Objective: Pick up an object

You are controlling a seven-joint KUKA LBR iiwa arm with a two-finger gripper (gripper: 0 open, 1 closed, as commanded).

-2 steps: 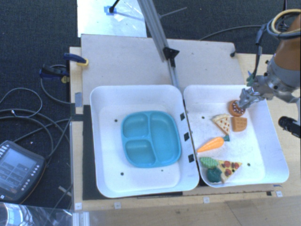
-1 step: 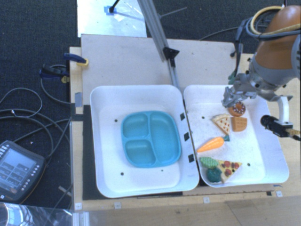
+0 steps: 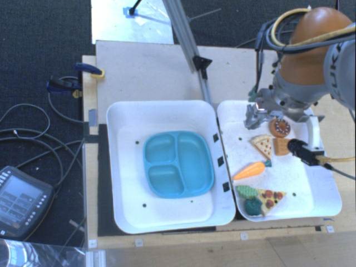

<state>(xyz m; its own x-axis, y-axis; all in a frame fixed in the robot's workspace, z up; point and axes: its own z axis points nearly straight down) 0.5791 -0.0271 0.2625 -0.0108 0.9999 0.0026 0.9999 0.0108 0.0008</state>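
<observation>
My gripper (image 3: 253,117) hangs over the back left part of the right bin (image 3: 322,202), above bare white floor, with nothing visibly between its fingers. In front of it lie a small pizza wedge (image 3: 262,146) and a tan cracker piece (image 3: 280,146). A brown doughnut (image 3: 280,128) sits just to the gripper's right. Nearer the front are an orange carrot (image 3: 250,170), a larger pizza slice (image 3: 269,198) and a dark green vegetable (image 3: 253,206).
The left bin (image 3: 119,149) holds a blue divided plate (image 3: 179,163). A grey pole (image 3: 183,32) slants down to the seam between the bins. Cables and a handheld controller (image 3: 21,202) lie on the floor at left.
</observation>
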